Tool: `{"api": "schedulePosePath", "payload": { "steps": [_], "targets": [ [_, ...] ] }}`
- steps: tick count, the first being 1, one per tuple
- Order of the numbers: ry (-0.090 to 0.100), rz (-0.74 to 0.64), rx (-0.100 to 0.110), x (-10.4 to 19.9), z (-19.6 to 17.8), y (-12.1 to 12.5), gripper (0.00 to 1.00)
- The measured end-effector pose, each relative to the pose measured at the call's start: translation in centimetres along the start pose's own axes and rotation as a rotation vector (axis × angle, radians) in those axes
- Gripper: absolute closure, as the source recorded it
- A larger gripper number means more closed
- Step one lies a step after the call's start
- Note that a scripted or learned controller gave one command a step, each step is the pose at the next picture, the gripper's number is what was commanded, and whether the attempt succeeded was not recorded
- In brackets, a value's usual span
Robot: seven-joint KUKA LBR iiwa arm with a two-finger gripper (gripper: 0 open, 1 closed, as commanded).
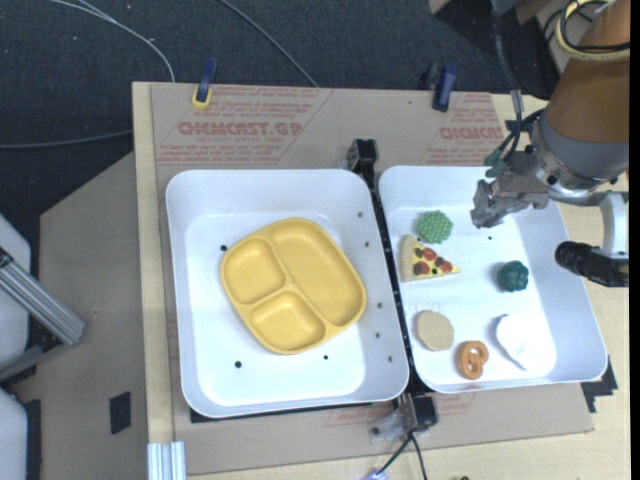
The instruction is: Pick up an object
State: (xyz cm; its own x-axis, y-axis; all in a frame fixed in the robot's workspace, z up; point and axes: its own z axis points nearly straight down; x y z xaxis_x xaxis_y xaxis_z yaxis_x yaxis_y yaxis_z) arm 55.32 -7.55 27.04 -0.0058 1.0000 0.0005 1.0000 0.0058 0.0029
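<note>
Poised over the far part of the right white shallow bin (590,318): grey two-finger gripper (487,212), nothing seen between its tips; spread or pressed together, cannot tell. Nearest candidate: bumpy green broccoli-like toy (434,227), just left of the gripper and slightly nearer, roundish, no clear long axis. Just beyond on the near side, a pizza-slice toy (427,260), tip pointing right. Well apart in the left bin, a yellow three-compartment plastic tray (291,284). Probably needed: short shift left, then descent.
</note>
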Motion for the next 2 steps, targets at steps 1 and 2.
{"api": "schedulePosePath", "payload": {
  "steps": [1,2],
  "targets": [
    [-0.001,0.001,0.0,3.8,1.1,2.0,1.0],
    [0.001,0.0,0.0,9.5,2.2,4.5,1.0]
  ]
}}
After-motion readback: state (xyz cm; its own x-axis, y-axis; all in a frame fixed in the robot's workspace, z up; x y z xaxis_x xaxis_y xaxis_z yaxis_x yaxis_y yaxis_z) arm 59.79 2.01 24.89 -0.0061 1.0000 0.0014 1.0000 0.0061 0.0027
